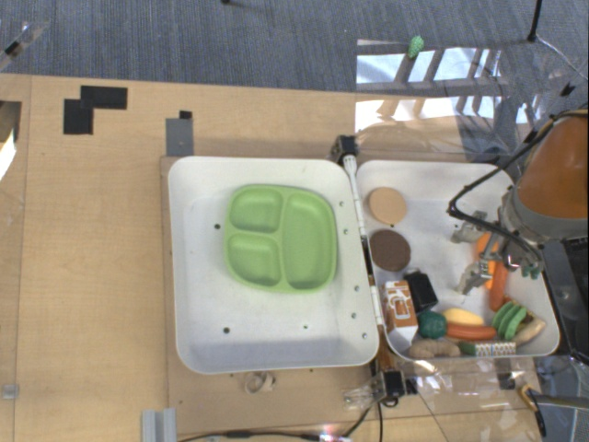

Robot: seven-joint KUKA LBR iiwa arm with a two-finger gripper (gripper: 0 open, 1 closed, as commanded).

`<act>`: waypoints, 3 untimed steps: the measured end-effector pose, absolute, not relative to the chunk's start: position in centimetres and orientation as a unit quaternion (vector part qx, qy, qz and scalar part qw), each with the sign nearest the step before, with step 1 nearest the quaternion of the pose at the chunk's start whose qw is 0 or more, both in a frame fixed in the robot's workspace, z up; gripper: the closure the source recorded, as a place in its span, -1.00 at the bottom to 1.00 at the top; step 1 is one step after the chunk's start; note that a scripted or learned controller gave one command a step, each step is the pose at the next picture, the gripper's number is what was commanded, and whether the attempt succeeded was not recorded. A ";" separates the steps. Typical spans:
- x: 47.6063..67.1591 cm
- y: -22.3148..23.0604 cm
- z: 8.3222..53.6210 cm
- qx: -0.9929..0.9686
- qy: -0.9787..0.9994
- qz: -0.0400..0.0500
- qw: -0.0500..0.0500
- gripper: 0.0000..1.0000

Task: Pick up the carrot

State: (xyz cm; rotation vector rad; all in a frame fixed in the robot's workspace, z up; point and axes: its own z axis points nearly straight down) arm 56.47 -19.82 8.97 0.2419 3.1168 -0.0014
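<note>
Looking like the grasp step, not the lift yet. Hovering in the right bin (433, 178), gripper (485, 267) right over the carrot (498, 286), which is lying near the bin's right wall, green top (509, 319) toward the front. Can't tell if clamped on it or just touching. Probably needing a firm close, then a straight lift clear of the toy food clutter (451, 325).

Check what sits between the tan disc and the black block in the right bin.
A dark brown disc lies between the tan disc and the black block, seen in the camera view.
</note>
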 end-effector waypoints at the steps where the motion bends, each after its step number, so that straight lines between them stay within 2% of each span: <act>1: 57.6 -20.4 8.9 0.289 0.957 0.001 0.008 -1.00; 2: 57.2 -20.6 8.9 0.218 0.976 0.000 0.008 -1.00; 3: 57.6 -20.5 10.4 0.215 0.977 -0.001 0.014 1.00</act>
